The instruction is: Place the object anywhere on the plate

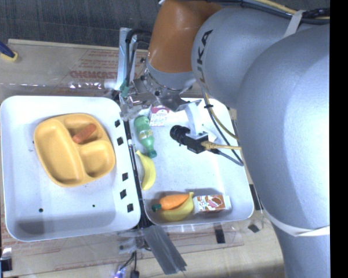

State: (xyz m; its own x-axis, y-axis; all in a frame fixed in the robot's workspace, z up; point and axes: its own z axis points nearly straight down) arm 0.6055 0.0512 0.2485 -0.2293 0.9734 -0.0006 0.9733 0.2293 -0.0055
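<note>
From the camera above the bench, my own arm [278,97] takes up most of the right side and covers the right bin's [220,172] far corner and right wall. The orange band [174,33] sits over the wrist, and under it my gripper [131,97] hangs at the far left corner of that bin, next to the wall between the two bins. It is a knot of metal and shadow from here, and I cannot tell whether my jaws are spread or pressed together, or whether anything is between them.

Just below the gripper a green bottle [144,133] lies on the bin floor, with a small white and pink packet [159,116] beside its top. I cannot read the packet's print. A banana [147,172] curves along the dividing wall. At the near edge a carrot [174,201] rests on a second yellow fruit [175,213], which it half covers, and a small carton [211,202] touches them on the right.

The yellow plate [43,149] lies in the left bin [17,213], well apart from my gripper. A reddish-orange piece [84,133] lies in its upper compartment, too blurred to name.

Black clips [124,155] run along the wall between the bins. Both bins sit on a brown bench [64,59] with faint red print under clear film. Beyond it is dark grey floor [58,4]. A blue thing [3,48] is cut off at the left edge.
</note>
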